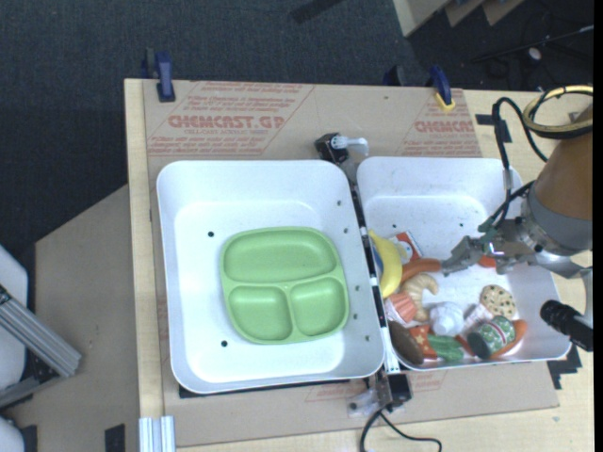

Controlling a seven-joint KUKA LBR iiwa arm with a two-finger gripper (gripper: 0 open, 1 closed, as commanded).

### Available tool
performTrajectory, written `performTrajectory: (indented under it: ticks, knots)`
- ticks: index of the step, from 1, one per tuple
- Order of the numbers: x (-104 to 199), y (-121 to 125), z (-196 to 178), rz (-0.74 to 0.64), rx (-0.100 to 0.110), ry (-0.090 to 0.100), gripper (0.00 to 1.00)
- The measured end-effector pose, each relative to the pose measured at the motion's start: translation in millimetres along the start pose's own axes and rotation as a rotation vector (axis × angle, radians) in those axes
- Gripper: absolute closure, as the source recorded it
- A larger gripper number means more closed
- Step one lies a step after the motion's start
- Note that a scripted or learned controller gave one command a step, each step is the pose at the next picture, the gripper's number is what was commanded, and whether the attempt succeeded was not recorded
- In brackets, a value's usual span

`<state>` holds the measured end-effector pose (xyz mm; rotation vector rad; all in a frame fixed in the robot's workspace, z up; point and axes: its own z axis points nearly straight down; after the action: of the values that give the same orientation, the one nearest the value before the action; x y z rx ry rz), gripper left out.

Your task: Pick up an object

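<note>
The green divided plate (283, 283) lay alone in the left bin (184, 252), and everything else stood to its right. Past the black seam between the bins, the right bin (424, 182) held a heap of toy food in its near half: a yellow banana (387, 262) closest to the plate, against the dividing wall, with a red-and-white piece just beyond it. Farther right of the plate came an orange-and-white lump (407, 306), a crumpled white item (446, 318), a speckled cookie (497, 299) and a green-and-red can-like toy (492, 335), all touching or overlapping one another. The gripper (459, 255) hung over the right bin, above the heap and to the right of the banana, its dark fingers pointing back toward the plate. Nothing could be seen between them, and whether they were spread or closed could not be told. The arm's orange band (570, 182) sat well right of the plate, at the frame's edge.
</note>
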<state>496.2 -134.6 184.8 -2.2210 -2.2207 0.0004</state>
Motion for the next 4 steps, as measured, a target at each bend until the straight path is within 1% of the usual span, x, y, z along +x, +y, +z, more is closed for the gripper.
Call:
performTrajectory:
  ticks: [1, 2, 3, 4]
  knots:
    - [39, 71, 65, -0.006, -0.005, -0.001, 0.0]
    - [30, 25, 101, 0.003, 0.004, 0.001, 0.0]
    - [-32, 137, 99, -0.001, -0.013, -0.006, 0.0]
    - [-90, 91, 99, 0.002, 0.0, 0.007, 0.0]
